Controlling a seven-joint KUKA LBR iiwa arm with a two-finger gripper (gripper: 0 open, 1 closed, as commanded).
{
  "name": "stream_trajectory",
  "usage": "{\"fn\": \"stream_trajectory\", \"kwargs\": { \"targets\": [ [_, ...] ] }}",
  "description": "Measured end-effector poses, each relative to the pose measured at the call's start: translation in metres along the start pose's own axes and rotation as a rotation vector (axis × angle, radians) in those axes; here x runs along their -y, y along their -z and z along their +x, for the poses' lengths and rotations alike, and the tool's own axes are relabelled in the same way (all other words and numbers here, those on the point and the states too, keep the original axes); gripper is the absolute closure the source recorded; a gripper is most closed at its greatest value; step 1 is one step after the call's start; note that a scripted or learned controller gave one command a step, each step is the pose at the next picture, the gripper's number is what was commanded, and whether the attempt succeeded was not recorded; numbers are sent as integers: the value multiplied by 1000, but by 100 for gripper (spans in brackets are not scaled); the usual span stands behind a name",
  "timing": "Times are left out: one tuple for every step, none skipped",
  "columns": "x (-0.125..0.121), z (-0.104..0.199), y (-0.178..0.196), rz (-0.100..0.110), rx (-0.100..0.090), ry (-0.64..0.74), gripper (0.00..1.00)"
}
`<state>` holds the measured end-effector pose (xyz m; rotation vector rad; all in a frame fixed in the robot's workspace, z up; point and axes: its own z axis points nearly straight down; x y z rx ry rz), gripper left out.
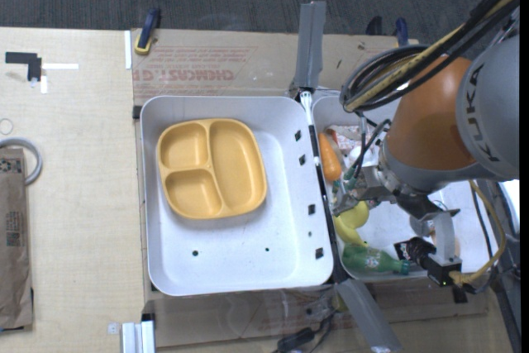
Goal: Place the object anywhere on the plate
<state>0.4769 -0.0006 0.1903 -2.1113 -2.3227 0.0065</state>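
— Gripper (357, 193) sits low in the right bin (463, 207), by the banana (354, 219) — I can't tell if it has hold of anything.

— And the plate (212, 168)?

— Yellow, bare, in the left bin (240, 260). Picking comes first, I think; next it must lift something and carry it left.
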Motion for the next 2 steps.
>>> {"fn": "stream_trajectory", "kwargs": {
  "targets": [
    [-62,44,1,-3,1,116,100],
    [-62,44,1,-2,1,116,0]
  ]
}}
